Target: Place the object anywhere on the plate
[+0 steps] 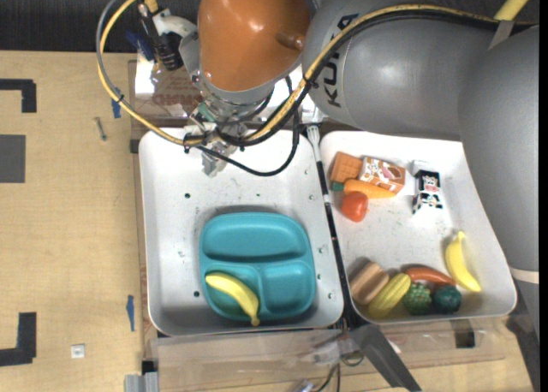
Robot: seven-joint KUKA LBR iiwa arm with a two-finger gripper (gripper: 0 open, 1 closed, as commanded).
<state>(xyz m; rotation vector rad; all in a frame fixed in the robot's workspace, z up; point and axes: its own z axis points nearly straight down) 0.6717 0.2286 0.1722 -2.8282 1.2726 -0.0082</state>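
From my station, the gripper [211,152] hangs over the far end of the left bin [163,210], at twelve o'clock from the teal plate [257,264]. I cannot tell how it is set; the wrist hides it, and I see nothing in it. The banana [234,294] lies on the plate, in the compartment at seven o'clock, well apart from the gripper.
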